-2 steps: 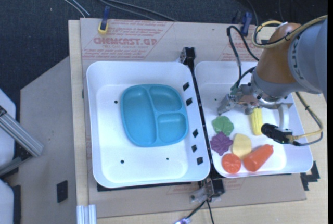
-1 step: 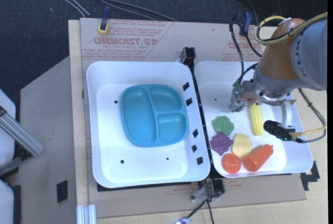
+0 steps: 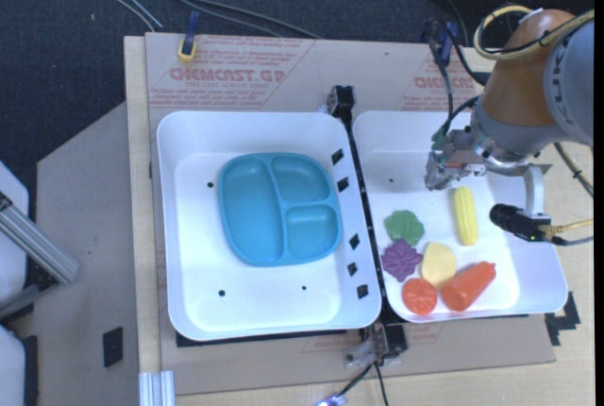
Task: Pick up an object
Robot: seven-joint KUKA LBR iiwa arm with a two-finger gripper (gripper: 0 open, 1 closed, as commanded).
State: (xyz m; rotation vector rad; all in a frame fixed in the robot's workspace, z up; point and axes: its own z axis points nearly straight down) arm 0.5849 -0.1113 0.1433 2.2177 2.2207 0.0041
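Note:
My gripper (image 3: pixel 444 176) hangs over the right bin (image 3: pixel 377 144), near its middle, just left of and slightly above a yellow corn cob (image 3: pixel 464 214) that lies lengthwise. Below it sit a green broccoli piece (image 3: pixel 404 226), a purple grape bunch (image 3: pixel 401 258), a pale yellow fruit (image 3: pixel 439 261), a red tomato (image 3: pixel 420 296) and an orange carrot (image 3: pixel 469 285). From this angle nothing shows between the gripper's tips.
The left bin (image 3: pixel 189 149) holds a blue divided plate (image 3: pixel 280 207). A black divider with clips (image 3: pixel 347 177) runs between the bins. The food toys crowd the right bin's lower half. Cables lie on the dark floor at the top.

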